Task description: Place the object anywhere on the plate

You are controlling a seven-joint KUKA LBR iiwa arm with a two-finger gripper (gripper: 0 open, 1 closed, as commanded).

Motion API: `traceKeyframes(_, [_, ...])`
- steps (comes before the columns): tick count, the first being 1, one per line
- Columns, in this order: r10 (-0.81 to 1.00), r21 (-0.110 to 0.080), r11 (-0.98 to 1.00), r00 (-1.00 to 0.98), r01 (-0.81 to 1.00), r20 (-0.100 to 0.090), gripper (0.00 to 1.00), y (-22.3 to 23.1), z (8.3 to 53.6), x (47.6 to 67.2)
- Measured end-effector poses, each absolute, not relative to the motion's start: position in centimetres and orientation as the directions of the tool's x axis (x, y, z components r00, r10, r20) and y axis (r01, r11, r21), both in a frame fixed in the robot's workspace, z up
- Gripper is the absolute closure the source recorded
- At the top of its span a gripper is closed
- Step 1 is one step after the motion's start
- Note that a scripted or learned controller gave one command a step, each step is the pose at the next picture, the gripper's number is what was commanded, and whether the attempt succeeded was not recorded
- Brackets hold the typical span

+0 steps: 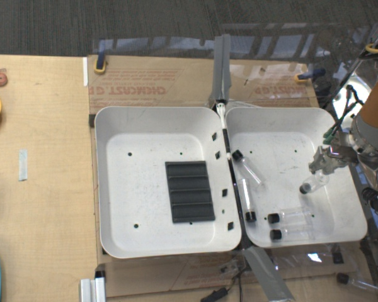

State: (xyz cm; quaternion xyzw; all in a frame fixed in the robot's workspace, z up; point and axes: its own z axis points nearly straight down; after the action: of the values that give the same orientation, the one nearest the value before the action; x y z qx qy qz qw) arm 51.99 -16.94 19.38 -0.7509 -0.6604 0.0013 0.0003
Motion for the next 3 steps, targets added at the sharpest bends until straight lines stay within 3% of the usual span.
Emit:
traceKeyframes(1, [0.930, -0.004, -0.367, 0.367, 0.930, -0.002, 1.00, -9.4, 13.5, 52.1])
traceKeyframes(2, [0.930, -0.002, -0.367, 0.367, 0.930, -0.003, 1.00, 1.1, 19.1, 52.1])
traceKeyframes(3, [0.917, -0.004, -0.399, 0.399, 0.917, -0.005, 1.00, 8.4, 20.9, 53.8])
